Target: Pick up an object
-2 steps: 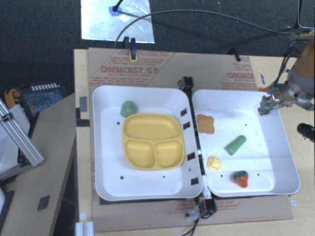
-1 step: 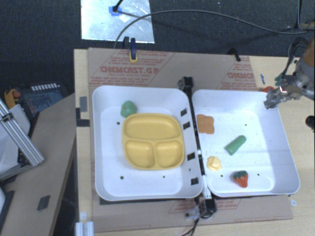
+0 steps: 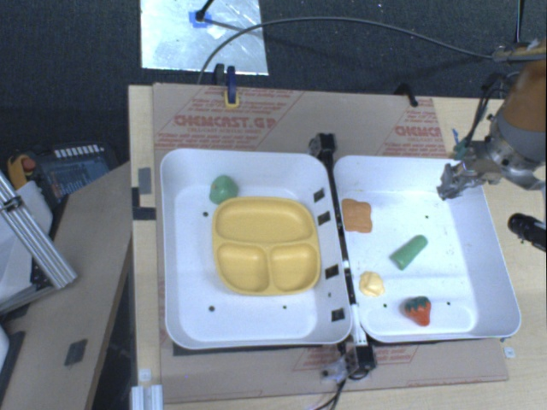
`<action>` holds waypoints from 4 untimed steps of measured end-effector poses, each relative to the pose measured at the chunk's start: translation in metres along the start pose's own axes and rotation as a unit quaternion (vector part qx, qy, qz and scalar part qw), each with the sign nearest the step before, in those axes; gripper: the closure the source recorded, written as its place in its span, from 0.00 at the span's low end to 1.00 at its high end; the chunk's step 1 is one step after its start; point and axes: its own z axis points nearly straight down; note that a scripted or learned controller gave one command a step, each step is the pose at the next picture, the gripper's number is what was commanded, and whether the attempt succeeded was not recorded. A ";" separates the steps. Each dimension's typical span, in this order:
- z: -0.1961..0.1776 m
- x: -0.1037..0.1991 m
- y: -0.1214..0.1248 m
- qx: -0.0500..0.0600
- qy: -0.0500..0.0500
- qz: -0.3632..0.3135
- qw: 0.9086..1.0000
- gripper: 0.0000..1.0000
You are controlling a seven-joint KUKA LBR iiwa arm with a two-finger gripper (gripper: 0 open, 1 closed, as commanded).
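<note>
At the upper right of the frame, the gripper (image 3: 451,183) hung over the right bin (image 3: 491,254); whether the jaws were open, I cannot tell.

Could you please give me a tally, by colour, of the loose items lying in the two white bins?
Green: 2, a round piece left, a cylinder right
Yellow: 2, the divided tray, a small lump
Orange: 1, a flat piece
Red: 1, a strawberry-like piece
Total: 6
</note>
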 end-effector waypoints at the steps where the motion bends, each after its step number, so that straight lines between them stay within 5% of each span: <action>1: -0.008 0.054 -0.011 0.000 0.000 0.000 1.000 1.00; 4: -0.005 0.206 -0.060 0.002 0.000 -0.001 1.000 1.00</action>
